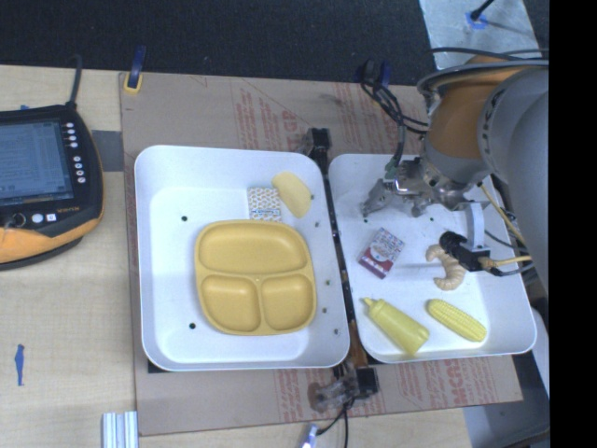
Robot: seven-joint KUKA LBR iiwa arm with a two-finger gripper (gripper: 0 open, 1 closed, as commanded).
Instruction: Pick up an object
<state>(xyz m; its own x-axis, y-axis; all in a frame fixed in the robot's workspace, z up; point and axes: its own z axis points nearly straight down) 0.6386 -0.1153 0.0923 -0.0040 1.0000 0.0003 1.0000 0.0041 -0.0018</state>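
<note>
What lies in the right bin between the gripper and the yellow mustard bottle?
In the camera view, a small red and white packet lies on the bin floor between the gripper and the mustard bottle.

One camera sits high above the bench (84, 343) and looks down at a slant. It is far enough back to take in both white bins, the left bin (159, 250) and the right bin (504, 339), side by side. The arm (494, 119) comes in from the right side.
</note>
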